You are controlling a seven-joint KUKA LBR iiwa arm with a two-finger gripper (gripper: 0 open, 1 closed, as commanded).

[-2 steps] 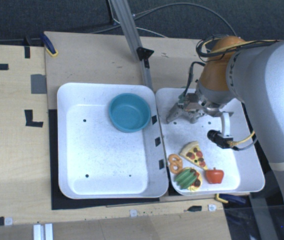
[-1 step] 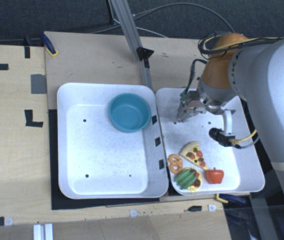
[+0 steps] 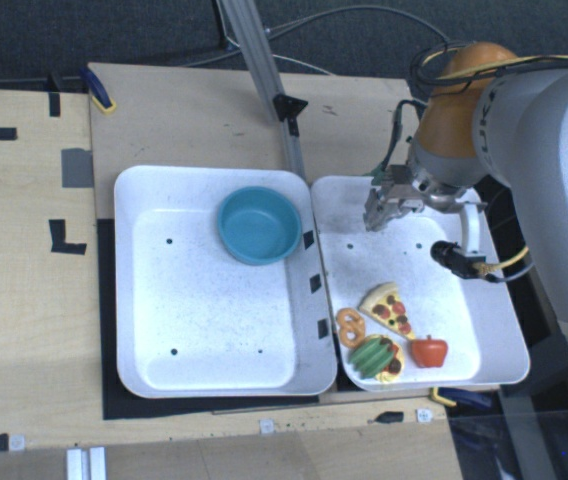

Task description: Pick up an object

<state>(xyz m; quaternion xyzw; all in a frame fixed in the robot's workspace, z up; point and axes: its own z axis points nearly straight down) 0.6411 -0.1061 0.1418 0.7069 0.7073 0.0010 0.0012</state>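
While reaching in from 3 o'clock, grey arm (image 3: 524, 118) with orange band (image 3: 459, 103) above the wrist, gripper (image 3: 382, 213) hanging over the 12 o'clock part of the right bin (image 3: 494, 308). Finger state: cannot tell, too small and blurred against the white floor. Nothing seen between them.

Toward 6 o'clock of the right bin, 1 cluster of 4 toy foods, well apart from the gripper:
- pizza slice (image 3: 388, 307), at 12 o'clock of the cluster, tilted.
- pretzel (image 3: 350, 324), at 9 o'clock of the cluster, just beside the pizza slice.
- green vegetable (image 3: 372, 354), at 6 o'clock, touching or nearly touching the pretzel.
- red tomato (image 3: 429, 351), at 3 o'clock of the cluster, just beside the green vegetable.

At 9 o'clock of the right bin, left bin (image 3: 164, 318), side by side with it, rims touching. Inside, near its 1 o'clock corner, blue bowl (image 3: 258, 224), upright, mouth up.

Leaning down from 12 o'clock to the seam between the 2 bins, grey pole (image 3: 254, 43). Behind it, black cables (image 3: 364, 18) on dark floor.
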